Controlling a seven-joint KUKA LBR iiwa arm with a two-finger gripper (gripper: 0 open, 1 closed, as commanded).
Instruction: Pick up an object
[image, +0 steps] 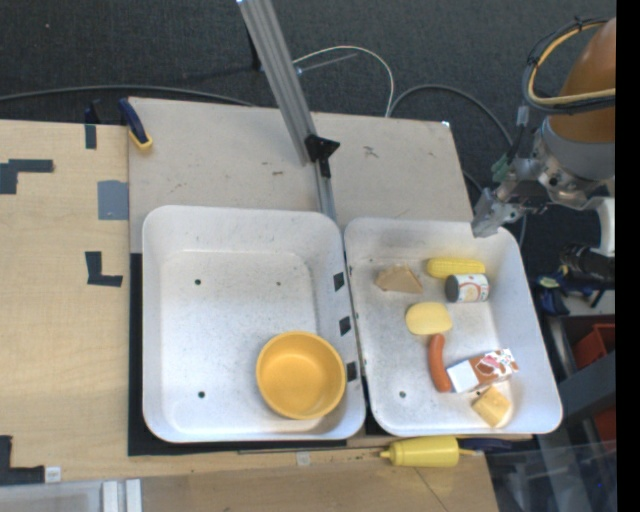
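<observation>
Arm (578, 120): grey metal housing, rounded orange band above the wrist, yellow-edged dark cable looped around the band. Tool (487, 218): small, grey, angular, with pale metallic fittings behind it.

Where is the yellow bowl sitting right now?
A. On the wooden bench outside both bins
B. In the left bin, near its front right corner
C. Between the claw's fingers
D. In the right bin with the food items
B. The yellow bowl rests on the floor of the left bin, close to its front right corner, apart from the food in the right bin.
</observation>
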